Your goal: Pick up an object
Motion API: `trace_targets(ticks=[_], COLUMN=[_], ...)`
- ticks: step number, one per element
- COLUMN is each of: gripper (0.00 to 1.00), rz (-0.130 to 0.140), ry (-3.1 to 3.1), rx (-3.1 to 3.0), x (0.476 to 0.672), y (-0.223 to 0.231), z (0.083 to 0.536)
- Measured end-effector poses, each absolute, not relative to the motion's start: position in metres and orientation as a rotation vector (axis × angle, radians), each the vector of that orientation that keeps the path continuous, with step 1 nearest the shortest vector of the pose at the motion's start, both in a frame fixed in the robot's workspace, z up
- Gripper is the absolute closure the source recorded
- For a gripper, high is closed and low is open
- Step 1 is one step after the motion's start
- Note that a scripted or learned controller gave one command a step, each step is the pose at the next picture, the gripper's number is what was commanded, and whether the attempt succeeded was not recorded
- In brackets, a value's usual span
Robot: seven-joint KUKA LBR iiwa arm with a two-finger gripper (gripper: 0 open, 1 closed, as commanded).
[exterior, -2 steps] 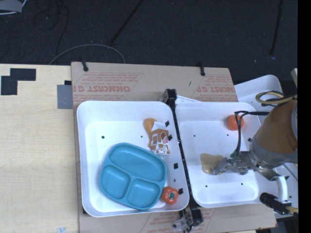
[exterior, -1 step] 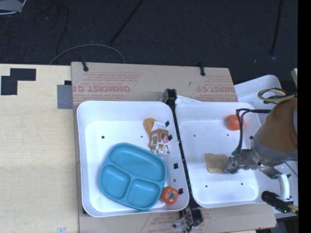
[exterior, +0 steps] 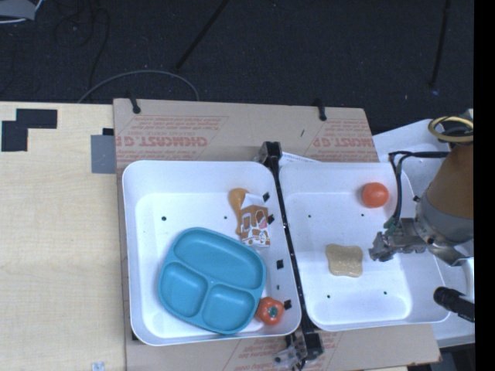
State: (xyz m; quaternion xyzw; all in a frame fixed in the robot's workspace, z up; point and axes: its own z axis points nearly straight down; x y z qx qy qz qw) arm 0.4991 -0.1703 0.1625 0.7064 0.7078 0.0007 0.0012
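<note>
The gripper point(exterior: 381, 250) hangs over the right edge of the right bin point(exterior: 325, 184), with nothing visibly between its fingers. A beige flat piece point(exterior: 344, 260) lies on the bin floor just to its left. An orange ball point(exterior: 374, 195) rests near the bin's back right corner. In the left bin point(exterior: 147, 207) lies a blue divided plate point(exterior: 211, 279), with a red tomato-like object point(exterior: 270, 311) at its front right. A small patterned packet point(exterior: 254, 226) and a brown piece point(exterior: 237, 201) sit behind the plate.
A black divider bar point(exterior: 283, 230) runs between the two bins. Cardboard point(exterior: 232, 134) lies under and behind them. The grey arm body point(exterior: 456, 207) crowds the right bin's right rim.
</note>
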Motion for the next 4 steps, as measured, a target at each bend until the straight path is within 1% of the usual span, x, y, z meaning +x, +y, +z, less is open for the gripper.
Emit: trace_targets(ticks=[1, 2, 3, 4], gripper=[1.00, 1.00, 1.00, 1.00], rz=[0.003, 0.001, 0.000, -0.002], ry=[2.222, 2.222, 2.229, 2.230], rx=[2.217, 2.219, 2.219, 2.219], x=[0.496, 0.497, 0.508, 0.509], y=[-0.168, -0.168, -0.120, -0.071], z=[0.225, 0.277, 0.270, 0.271])
